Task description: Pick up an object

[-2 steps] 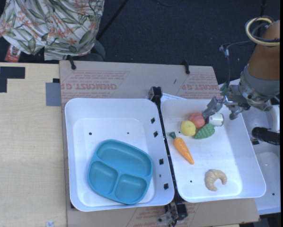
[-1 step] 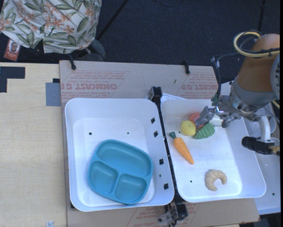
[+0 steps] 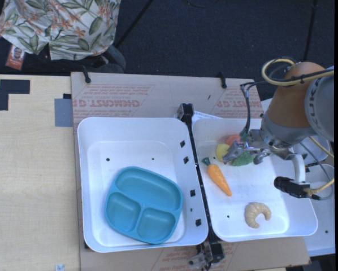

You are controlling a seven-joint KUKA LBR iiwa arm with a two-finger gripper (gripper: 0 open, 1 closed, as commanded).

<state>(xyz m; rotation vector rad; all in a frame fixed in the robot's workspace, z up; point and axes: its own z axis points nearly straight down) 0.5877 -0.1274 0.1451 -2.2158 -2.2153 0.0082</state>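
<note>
We have our gripper down over the green toy by the right bin's far edge, reaching; next comes a clean lift.

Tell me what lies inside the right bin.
The right bin holds a carrot, a croissant and a yellow piece. The gripper partly covers green and orange-red items, so their kinds stay unclear.
</note>
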